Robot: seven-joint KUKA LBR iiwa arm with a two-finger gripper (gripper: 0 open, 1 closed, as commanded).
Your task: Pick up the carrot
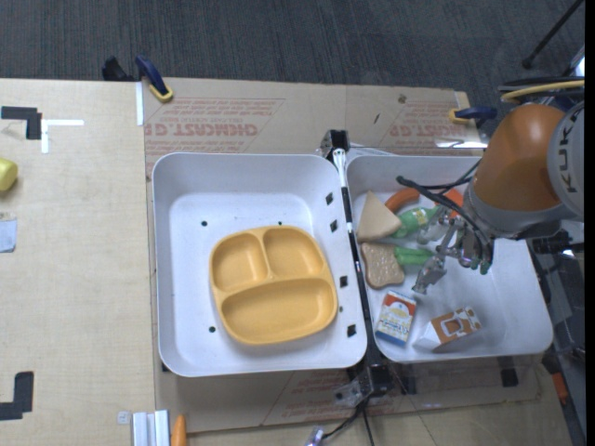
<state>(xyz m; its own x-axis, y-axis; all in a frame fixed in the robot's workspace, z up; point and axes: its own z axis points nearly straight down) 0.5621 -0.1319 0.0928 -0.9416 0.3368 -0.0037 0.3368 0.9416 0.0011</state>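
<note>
Orange item, the carrot: we find it lying in the right bin, toward the far wall, partly hidden behind a tan wedge of bread and the arm's cables. Only a curved stretch of it shows.
Gripper: we see it low over the middle of the right bin, pointing toward the partition between the bins. It sits nearer the camera than the carrot and apart from it.
Jaws: we cannot tell how they stand; the metal parts blur together at this angle, and we see nothing between them.
Arm: the orange band and grey wrist cover the far right corner of the right bin.
Right bin, other contents: a green bottle-like item beside the carrot, a brown speckled slice just left of the gripper, a small blue and white carton and a brown and white box near the front wall.
Left bin: we note a yellow divided plate with three compartments, lying flat at its centre.
Bench: cardboard lies under both bins; a yellow object sits at the far left edge.
</note>
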